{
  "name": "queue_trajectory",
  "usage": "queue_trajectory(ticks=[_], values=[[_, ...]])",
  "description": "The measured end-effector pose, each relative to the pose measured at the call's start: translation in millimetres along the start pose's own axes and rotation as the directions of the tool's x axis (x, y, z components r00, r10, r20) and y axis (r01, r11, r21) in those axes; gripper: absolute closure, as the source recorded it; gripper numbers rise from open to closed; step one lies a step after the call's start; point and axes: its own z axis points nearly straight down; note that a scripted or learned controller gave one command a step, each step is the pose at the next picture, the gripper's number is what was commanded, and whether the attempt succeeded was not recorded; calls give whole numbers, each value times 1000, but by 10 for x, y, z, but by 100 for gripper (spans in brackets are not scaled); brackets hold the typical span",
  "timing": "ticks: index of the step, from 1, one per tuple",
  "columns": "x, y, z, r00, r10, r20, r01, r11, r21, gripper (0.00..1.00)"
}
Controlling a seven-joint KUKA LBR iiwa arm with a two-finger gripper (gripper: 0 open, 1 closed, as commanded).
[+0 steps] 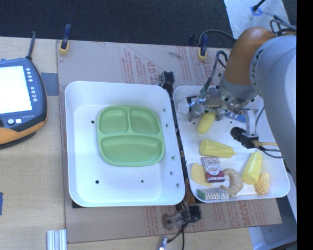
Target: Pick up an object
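While the arm point(261, 61) leans in from your right, its claw point(208, 111) sits low over the far end of the right bin point(281, 189), with a yellow corn-like piece point(205, 122) tilted just beneath it. You can see that piece touching the claw's underside, but you cannot tell whether the fingers have closed on it or how far apart they stand. Nearer to you in the same bin lie a yellow pepper-shaped toy point(216, 149), a small red and white carton point(212, 169), a tan curved piece point(233, 181) and another yellow item point(253, 166) beside a small corn cob point(263, 183). Your left bin point(78, 139) holds a green divided plate point(130, 135). A tablet controller point(13, 100) rests on the bench point(21, 191) at far left.
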Motion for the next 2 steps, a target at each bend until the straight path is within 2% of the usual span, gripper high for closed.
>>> queue_trajectory(ticks=[1, 2], values=[[11, 6, -103, 1000, -4, -2, 4, 1000, -2, 100], [579, -468, -1023, 1000, 1, -2, -1, 1000, -22, 100]])
